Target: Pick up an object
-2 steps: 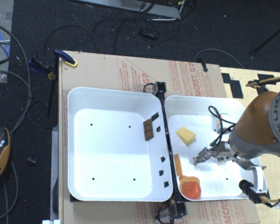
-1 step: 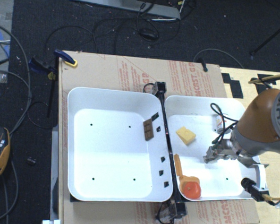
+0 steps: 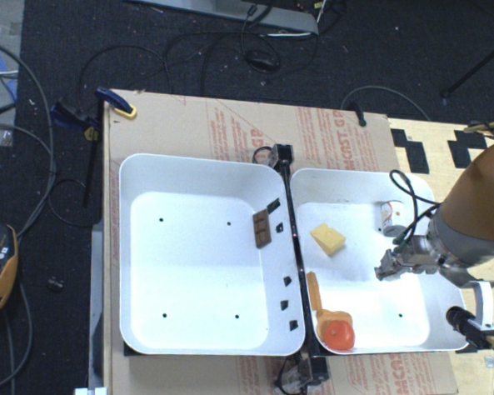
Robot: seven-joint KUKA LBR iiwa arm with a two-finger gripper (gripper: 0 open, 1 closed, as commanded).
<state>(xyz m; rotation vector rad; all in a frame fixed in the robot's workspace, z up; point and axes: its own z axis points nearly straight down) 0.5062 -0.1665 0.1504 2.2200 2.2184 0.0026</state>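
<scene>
While the arm (image 3: pixel 479 202) leans in from the right edge, its gripper (image 3: pixel 390 266) hangs over the right bin (image 3: pixel 405 337), low above the white floor. How far the pincer stands apart cannot be told from this slant; the tip is a small dark cluster, and nothing can be seen held between its parts.

Taking the black divider (image 3: pixel 295 262) between the two bins as the landmark: a yellow sponge-like block (image 3: pixel 329 238) lies just right of it, near its middle, well apart from the gripper. Lower along the divider, a red ball (image 3: pixel 337 332) rests in the right bin's near corner, touching an orange handle-shaped piece (image 3: pixel 314 293) that runs up beside the divider. A small white and reddish object (image 3: pixel 387 214), too small to identify, sits further right, above the gripper.

Left of the divider, a brown chocolate-bar-shaped piece (image 3: pixel 262 229) lies on the sloping wall of the left bin (image 3: pixel 143 253).
</scene>
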